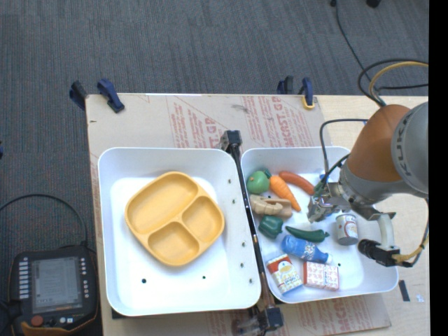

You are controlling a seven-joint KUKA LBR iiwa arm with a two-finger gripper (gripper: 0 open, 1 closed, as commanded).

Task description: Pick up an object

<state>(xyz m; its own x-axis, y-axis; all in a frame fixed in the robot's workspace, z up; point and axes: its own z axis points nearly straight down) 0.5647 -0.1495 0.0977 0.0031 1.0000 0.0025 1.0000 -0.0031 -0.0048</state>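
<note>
A: Your bench (203, 117) is taped cardboard, blue clamps (110, 94) on the far edge, grey carpet (175, 33) behind.

B: Gripper (318, 208) sits low in the right bin (381, 280), just above the green pepper (306, 234), beside the carrot (285, 191). Open or closed? You can't tell. The left bin (112, 257) holds a yellow divided plate (175, 218).

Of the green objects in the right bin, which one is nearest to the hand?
The long dark green pepper, lying just below the hand. The green apple and small dark green piece lie further left.
</note>
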